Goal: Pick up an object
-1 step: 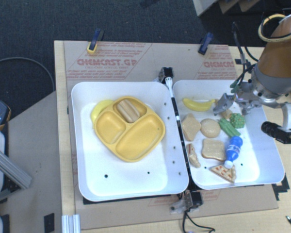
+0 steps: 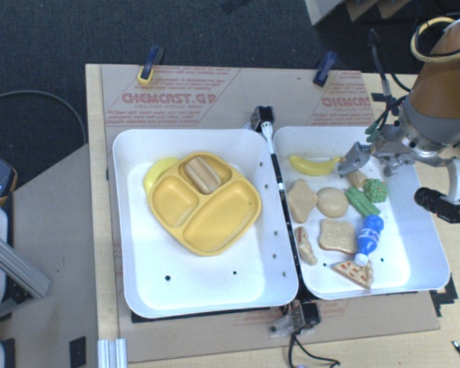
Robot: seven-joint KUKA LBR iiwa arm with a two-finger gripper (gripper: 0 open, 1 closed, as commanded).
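Observation:
The right bin holds several toy foods: a yellow banana, a tan cracker piece, a round beige cookie, a toast slice, a blue bottle, a green vegetable, a pizza wedge and a small pastry. My gripper hangs over the upper right of this bin, just above a tan piece and right of the banana. Nothing shows between its fingers.
The left bin carries a yellow divided plate with a hot dog bun in one compartment, resting on a yellow disc. Clamps grip the far edge of the cardboard. Black clips join the bins.

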